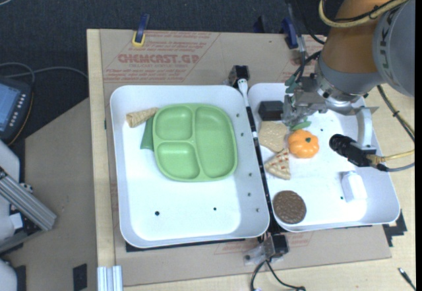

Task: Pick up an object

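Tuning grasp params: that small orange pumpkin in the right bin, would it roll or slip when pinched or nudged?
The pumpkin looks round and squat, so a nudge may roll it toward the pizza slice beside it. Its skin appears smooth and curved, so fingers could slip off unless centred. The gripper hangs right above it.

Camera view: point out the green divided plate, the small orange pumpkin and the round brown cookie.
green divided plate [196, 141]: camera view, on the ridge where its compartments meet.
small orange pumpkin [303, 144]: camera view, middle of its body.
round brown cookie [289, 206]: camera view, centre of its top face.

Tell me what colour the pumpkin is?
Orange, with a green stem: the pumpkin shows in the camera view.
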